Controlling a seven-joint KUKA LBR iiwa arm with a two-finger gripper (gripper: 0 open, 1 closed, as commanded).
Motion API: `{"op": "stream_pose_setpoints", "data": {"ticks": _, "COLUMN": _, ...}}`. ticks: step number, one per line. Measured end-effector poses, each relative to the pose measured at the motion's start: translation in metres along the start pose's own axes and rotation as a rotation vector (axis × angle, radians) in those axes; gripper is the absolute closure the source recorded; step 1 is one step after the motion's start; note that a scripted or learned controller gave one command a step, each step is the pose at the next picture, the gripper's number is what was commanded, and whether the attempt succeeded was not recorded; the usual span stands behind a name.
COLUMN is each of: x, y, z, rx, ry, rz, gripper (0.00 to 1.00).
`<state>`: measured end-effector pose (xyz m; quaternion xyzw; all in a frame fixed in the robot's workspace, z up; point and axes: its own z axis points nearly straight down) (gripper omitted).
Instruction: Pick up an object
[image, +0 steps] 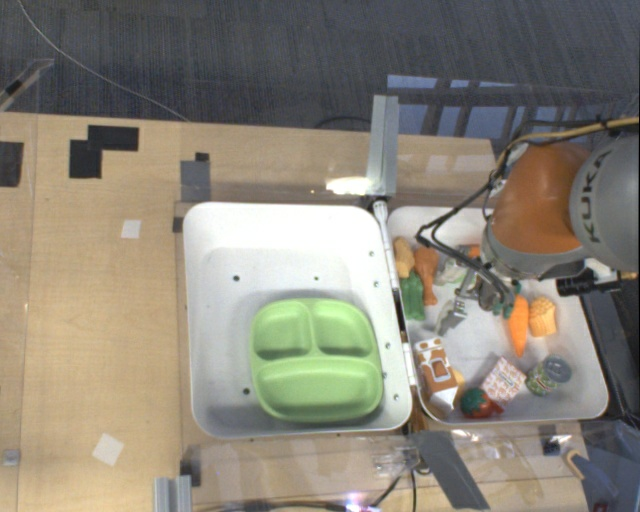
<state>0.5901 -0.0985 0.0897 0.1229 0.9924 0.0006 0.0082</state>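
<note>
Orange-banded, my arm hangs over the right bin (590, 400) at centre right, gripper (452, 318) low among the clutter — nothing visibly held, and I can't tell its state. Carrot (517, 325) lies just right. Approach step, I judge — next needs a clean descent.

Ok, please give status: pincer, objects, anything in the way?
Pincer low over right bin, nothing seen held. Carrot close beside it, green piece on the other side. Green tray alone in left bin.
</note>
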Motion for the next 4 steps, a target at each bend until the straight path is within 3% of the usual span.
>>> {"op": "stream_pose_setpoints", "data": {"ticks": 1, "x": 0.083, "y": -0.023, "z": -0.003, "rx": 0.001, "ry": -0.002, "rz": 0.083, "gripper": 0.0}}
{"op": "stream_pose_setpoints", "data": {"ticks": 2, "x": 0.022, "y": -0.001, "z": -0.001, "rx": 0.003, "ry": -0.002, "rz": 0.18, "gripper": 0.0}}
{"op": "stream_pose_setpoints", "data": {"ticks": 3, "x": 0.018, "y": 0.0, "z": -0.016, "rx": 0.0, "ry": -0.018, "rz": 0.174, "gripper": 1.0}}
{"op": "stream_pose_setpoints", "data": {"ticks": 4, "x": 0.024, "y": 0.029, "z": -0.18, "rx": 0.0, "ry": 0.0, "rz": 0.406, "gripper": 1.0}}
